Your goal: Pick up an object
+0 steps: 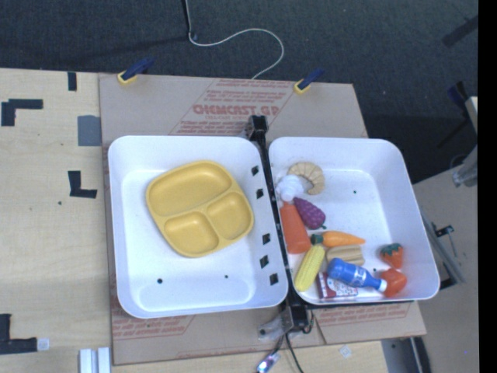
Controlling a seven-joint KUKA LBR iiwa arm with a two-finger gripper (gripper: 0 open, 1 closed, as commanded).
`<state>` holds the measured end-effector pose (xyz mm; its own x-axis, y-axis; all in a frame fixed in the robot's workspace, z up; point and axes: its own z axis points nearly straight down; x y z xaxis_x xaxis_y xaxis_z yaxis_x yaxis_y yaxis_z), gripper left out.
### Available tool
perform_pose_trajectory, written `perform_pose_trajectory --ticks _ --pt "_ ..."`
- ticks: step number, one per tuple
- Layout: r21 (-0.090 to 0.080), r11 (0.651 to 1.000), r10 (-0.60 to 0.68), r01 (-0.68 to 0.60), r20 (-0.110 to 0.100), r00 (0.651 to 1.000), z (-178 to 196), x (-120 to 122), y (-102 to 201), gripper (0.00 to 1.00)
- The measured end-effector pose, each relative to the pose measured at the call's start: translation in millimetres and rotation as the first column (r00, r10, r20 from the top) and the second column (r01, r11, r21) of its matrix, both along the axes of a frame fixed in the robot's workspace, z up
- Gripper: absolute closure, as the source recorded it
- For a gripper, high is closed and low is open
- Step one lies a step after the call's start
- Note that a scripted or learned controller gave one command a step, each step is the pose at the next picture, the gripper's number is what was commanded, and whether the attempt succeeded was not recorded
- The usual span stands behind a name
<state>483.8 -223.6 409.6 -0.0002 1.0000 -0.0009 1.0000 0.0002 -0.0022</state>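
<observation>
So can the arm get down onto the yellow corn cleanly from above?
Probably yes from above: nothing lies on the corn. But it's hemmed in, with the orange piece on its left and the blue tube on its right, so sideways room looks tight.

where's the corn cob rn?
In the camera view the corn cob lies in the right bin, near its front-left corner, tilted, just right of the orange carrot piece and left of the blue bottle.

I count two white bins (124, 231): one yellow divided plate (200, 207) in the left bin, and about nine toy foods in the right, among them two carrots (293, 228), one corn cob (309, 265), one blue bottle (354, 275).
</observation>
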Motion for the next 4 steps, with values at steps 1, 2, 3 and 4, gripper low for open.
perform_pose_trajectory --ticks 1,2,3,4 --pt "-0.001 1.000 0.001 -0.001 0.005 1.000 43.6 0.3 0.0 1.00" --pt "0.000 1.000 0.000 0.000 0.001 1.000 24.0 0.0 -0.2 1.00" --pt "0.000 1.000 0.000 0.000 0.000 1.000 3.1 0.0 -0.1 1.00" --pt "-0.001 1.000 0.001 -0.001 0.005 1.000 46.4 0.4 0.0 1.00"
